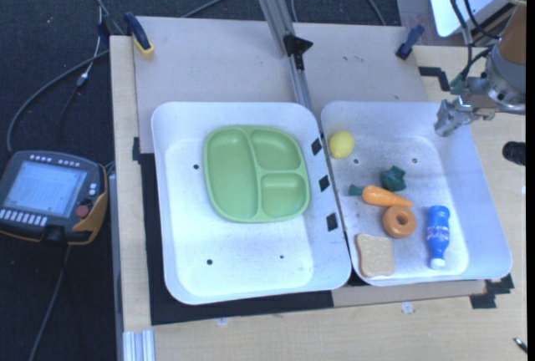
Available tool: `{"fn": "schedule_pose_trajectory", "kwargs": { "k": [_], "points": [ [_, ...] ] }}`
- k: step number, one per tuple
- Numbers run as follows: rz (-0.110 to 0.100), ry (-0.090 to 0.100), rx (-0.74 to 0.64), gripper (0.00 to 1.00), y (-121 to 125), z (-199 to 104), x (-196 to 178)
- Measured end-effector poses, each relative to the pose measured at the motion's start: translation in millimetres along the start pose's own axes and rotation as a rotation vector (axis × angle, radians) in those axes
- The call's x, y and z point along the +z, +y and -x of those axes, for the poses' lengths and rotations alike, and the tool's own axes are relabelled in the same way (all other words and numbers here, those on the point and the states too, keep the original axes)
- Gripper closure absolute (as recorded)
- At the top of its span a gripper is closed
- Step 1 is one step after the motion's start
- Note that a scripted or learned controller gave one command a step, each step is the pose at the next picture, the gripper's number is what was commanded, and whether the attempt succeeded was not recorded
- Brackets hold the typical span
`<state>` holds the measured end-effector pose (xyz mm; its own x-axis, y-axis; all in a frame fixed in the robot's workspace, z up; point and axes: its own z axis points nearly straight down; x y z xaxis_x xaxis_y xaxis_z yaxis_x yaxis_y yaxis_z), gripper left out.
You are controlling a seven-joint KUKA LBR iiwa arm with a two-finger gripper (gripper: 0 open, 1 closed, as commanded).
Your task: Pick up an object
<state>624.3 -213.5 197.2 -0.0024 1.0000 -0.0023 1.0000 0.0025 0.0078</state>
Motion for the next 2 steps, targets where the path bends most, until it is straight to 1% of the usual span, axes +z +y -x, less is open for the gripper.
{"fn": "schedule_pose_trajectory", "kwargs": {
  "k": [1,2],
  "points": [
    [-0.001,0.0,0.001,1.0,6.7,0.9,-45.5],
    [-0.009,0.004,-0.002,1.0,0.3,-46.0,-39.2]
  ]
}}
